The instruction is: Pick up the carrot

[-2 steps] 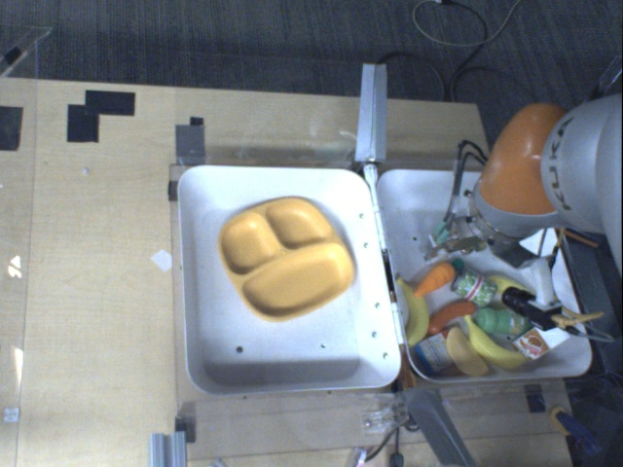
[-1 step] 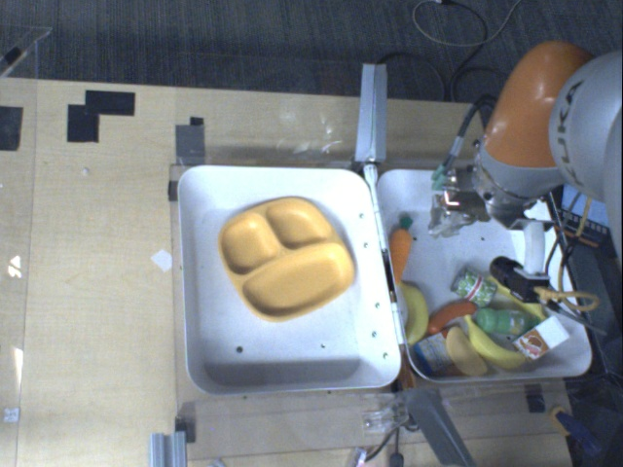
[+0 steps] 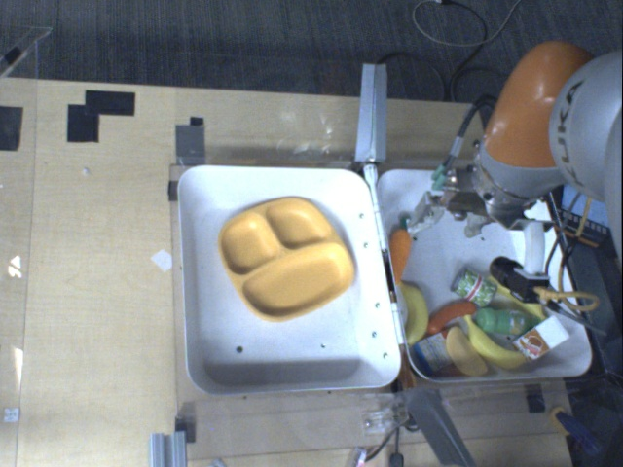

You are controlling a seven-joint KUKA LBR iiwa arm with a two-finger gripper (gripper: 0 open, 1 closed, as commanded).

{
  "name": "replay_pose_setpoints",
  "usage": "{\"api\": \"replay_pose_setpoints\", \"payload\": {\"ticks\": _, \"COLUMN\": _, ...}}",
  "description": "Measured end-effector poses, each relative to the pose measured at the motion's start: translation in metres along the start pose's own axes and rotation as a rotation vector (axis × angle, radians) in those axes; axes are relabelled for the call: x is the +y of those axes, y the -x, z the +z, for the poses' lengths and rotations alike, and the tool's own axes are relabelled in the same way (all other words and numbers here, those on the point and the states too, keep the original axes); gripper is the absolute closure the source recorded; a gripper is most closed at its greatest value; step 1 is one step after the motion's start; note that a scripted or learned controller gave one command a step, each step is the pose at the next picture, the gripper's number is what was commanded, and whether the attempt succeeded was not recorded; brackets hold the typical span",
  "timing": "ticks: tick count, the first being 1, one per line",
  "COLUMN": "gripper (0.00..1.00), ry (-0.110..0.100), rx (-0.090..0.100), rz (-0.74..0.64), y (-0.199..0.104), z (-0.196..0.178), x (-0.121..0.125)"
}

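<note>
carrot [image 3: 399, 253] against right bin's [image 3: 438, 188] left wall, long axis along it; gripper [image 3: 425, 214] just right, slightly above | fingers apart, empty

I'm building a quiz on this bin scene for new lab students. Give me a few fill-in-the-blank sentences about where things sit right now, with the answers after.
1. The yellow divided plate lies in the ____ bin.
2. The carrot lies against the ____ wall of the right bin.
3. The gripper hangs over the ____ bin, to the right of the carrot.
4. The colour of the band above the arm's wrist is ____.

Missing words: left; left; right; orange
</note>
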State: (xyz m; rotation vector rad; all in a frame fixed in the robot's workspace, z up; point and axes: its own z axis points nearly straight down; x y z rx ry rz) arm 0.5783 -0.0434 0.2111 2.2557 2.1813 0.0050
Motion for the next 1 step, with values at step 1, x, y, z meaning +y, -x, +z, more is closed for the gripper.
{"api": "replay_pose_setpoints", "payload": {"ticks": 1, "gripper": 0.0, "ry": -0.003, "rx": 0.001, "rz": 0.046, "y": -0.0894, "z": 0.0272, "x": 0.032}}
